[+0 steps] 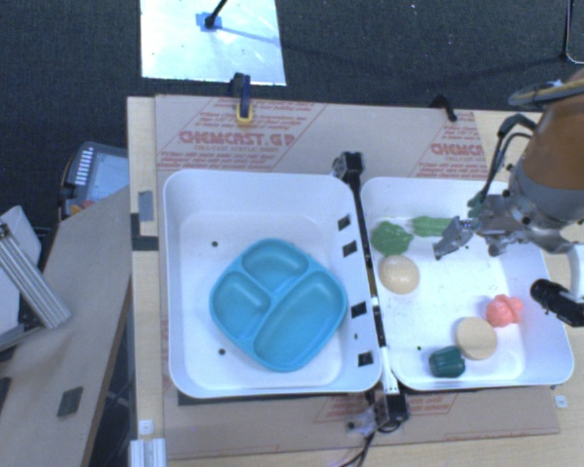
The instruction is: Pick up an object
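one blue plate (277,303) in the left bin; six small items right; tool (455,237) released.

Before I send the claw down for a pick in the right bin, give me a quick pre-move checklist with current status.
1. Claw above the right bin: ok.
2. Claw carrying nothing: ok, no object shows between its tips.
3. Claw opening: cannot tell at this size.
4. Candidate below: not ok, it hangs beside the flat green piece, not centred on it.
5. Candidates spaced: not ok for the green leafy piece and cream ball, which sit close together; ok for the pink piece.
6. Blue divided plate in the left bin, away from the move: ok.
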Robot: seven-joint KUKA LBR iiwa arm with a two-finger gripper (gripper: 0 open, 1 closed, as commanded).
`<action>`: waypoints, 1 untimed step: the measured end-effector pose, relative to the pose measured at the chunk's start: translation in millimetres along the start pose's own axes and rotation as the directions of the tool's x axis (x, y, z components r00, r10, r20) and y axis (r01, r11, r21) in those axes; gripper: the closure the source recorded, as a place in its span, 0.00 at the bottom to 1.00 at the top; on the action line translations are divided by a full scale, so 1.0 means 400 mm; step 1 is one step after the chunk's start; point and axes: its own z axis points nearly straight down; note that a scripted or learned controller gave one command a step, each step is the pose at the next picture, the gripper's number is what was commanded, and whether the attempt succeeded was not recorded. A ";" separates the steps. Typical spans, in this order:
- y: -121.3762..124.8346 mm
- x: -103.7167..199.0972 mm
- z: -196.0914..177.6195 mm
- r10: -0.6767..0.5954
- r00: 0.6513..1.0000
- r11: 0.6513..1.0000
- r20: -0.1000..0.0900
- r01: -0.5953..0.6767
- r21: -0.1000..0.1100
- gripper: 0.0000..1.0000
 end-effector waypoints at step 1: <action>0.006 0.001 -0.016 -0.002 1.000 1.000 0.002 0.002 -0.013 0.00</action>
